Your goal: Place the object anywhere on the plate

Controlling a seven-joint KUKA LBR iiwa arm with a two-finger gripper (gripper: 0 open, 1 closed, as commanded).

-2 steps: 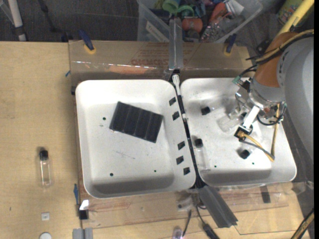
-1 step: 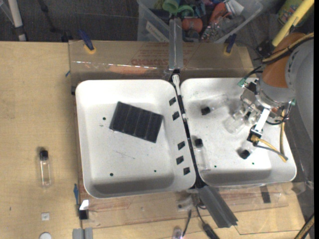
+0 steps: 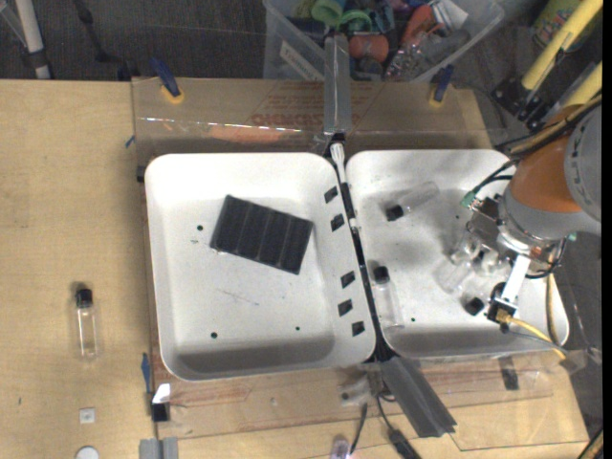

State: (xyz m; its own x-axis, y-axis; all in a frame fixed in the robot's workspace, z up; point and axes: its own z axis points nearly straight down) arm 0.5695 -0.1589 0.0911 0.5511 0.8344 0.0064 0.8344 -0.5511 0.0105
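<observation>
Plate (image 3: 262, 234) first: dark, ribbed and rectangular, lying slightly askew on the floor of the left bin (image 3: 172, 185), nothing resting on it. So the placing isn't done yet, going by how things lie.

Over in the right bin (image 3: 382, 175), the arm (image 3: 559, 185) reaches in from the right edge, orange band showing above the wrist, and the gripper (image 3: 478, 271) sits low over the bin floor. Right at its tip there's a pale, see-through object (image 3: 457, 268) (some clear plastic piece, hard to name against the white). It's at the fingers, possibly touching, but whether they are closed round it or merely beside it I can't tell; the glare and the clear material blur everything there. My read is that this is the pickup stage, the wrist angled down to get at a thing lying flat.

A second clear piece (image 3: 413, 199) lies further back in the same bin, apart from the gripper.

Room now: a pale wooden bench, the two white bins side by side with a black divider (image 3: 346, 247) between them, a small vial (image 3: 86, 321) out on the bench at left, and a tub of colourful odds and ends (image 3: 382, 12) behind.
</observation>
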